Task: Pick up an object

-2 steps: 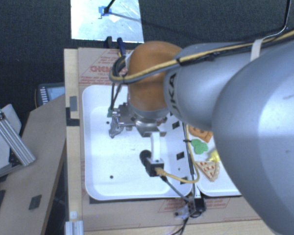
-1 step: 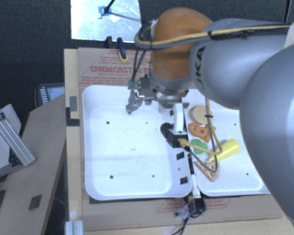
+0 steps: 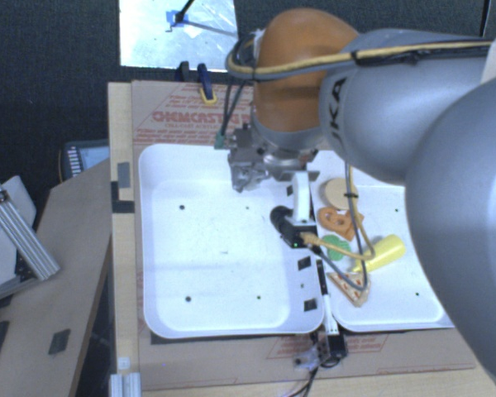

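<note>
Two shallow white bins sat side by side on the worktop (image 3: 124, 304). Left bin (image 3: 215, 255): bare floor with a few dark specks. Right bin (image 3: 413, 300): a small cluster of objects near its left wall, comprising a yellow cylinder (image 3: 383, 252), a green piece (image 3: 336, 247), an orange pretzel-shaped piece (image 3: 337, 219), a tan disc (image 3: 339, 192) and a wooden wedge (image 3: 350, 285), packed close together and partly overlapping. End effector (image 3: 248, 172): positioned over the far right corner of the left bin, beneath the orange band (image 3: 302, 64); whether it was clenched or released could not be told. Nothing was seen between its tips.
</note>
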Available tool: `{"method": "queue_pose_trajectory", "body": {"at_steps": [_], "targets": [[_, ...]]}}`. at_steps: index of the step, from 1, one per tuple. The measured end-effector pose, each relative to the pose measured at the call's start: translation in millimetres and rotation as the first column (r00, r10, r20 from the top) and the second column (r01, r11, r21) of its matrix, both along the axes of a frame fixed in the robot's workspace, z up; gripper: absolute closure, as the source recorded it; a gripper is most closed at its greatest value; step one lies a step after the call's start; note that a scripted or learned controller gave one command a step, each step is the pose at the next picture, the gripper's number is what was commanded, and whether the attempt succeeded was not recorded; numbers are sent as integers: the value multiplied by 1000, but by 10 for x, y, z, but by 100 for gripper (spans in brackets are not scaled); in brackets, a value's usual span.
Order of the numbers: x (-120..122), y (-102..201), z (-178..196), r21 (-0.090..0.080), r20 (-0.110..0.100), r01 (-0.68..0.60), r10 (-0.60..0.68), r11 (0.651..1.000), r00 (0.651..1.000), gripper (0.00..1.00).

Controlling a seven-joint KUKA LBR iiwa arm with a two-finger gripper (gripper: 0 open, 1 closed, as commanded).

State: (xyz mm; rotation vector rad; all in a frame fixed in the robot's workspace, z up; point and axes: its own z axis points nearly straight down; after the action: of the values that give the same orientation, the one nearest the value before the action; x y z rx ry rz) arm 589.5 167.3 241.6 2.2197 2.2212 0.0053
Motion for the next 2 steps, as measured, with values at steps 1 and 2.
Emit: {"method": "queue_pose_trajectory", "body": {"at_steps": [1,2], "targets": [[-185,-1095,579,-5,3,11,-11,1000,1000,100],[-871,-1275,1001,-1,0,2,-2,1000,1000,100]]}}
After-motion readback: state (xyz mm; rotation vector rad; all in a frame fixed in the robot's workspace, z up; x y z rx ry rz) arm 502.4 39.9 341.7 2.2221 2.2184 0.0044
